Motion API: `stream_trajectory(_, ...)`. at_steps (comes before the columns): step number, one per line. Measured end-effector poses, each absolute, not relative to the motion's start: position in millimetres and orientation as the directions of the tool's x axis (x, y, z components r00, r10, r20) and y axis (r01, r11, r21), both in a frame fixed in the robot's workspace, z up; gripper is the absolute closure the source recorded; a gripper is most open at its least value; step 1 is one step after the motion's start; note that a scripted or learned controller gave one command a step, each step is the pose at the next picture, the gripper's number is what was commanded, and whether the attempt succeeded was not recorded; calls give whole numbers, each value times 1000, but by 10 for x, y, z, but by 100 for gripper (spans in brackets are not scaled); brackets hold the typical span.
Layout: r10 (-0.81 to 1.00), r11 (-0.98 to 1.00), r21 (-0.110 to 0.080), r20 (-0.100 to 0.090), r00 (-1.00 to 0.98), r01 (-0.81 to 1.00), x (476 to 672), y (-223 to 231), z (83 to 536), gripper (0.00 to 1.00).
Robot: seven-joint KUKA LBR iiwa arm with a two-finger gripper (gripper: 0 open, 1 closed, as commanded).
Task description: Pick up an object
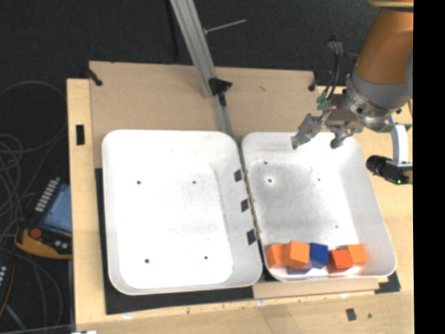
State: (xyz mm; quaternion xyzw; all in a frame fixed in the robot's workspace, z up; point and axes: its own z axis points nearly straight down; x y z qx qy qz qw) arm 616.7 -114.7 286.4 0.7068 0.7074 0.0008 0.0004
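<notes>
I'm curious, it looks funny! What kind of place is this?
Probably a robot lab. A robot arm with a claw hangs over two white bins on a bench, with coloured blocks and cables beside it.

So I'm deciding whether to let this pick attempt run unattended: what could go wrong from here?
1. The blocks are packed in a row against the near wall of the right bin, so the tool's fingers may strike the wall or find no gap between neighbours.
2. The tool hangs open at the bin's far end, away from the blocks; a straight descent there would likely close on nothing.
3. Touching blocks could be shoved or grabbed in a pair.
</notes>
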Motion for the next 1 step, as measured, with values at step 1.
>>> stream_trajectory(1,1000,-4,-3,-4,4,1000,6801,-1758,2055,0)
